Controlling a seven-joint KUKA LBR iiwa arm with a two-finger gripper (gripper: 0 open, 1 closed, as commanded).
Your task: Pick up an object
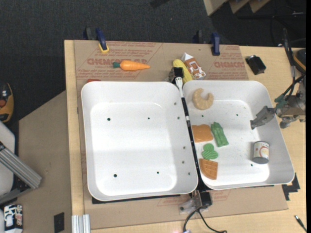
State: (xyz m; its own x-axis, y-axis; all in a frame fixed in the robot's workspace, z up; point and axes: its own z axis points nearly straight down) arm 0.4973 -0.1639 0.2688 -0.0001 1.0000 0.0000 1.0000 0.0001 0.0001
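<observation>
Metal can (261,152) in right bin (272,178): judged rigid, light, slippery; grasp across its round body. Claw (257,120) nearby; its state cannot be told.

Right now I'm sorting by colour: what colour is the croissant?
Tan, in the camera view: croissant.

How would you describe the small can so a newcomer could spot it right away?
Start at the right-hand white bin and go to its right side, below the gripper. There lies the small can, silver-grey with a pale label, alone near the bin's right wall. Its neighbours, clustered along the bin's left side, are flat orange and green toy foods; it alone is a metallic cylinder.
</observation>
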